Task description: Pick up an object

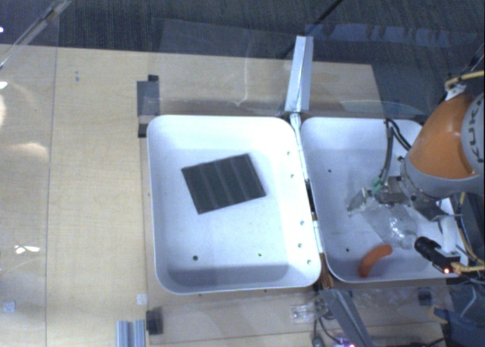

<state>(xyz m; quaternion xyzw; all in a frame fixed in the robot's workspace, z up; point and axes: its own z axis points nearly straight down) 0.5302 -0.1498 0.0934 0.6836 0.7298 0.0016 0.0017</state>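
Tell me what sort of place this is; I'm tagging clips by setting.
Probably a robotics lab bench for grasping trials: two shallow white bins on a wooden bench, and a grey arm with an orange band reaching in.

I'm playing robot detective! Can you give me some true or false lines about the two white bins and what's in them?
1. A dark ribbed mat lies in the left bin. True.
2. An orange sausage-shaped thing lies in the left bin. False: it lies in the right bin, near its front edge.
3. The arm hangs over the right bin. True.
4. The mat is bright red. False: it is dark grey.
5. The tool is over the mat. False: it is over the right bin, beside a clear plastic thing.
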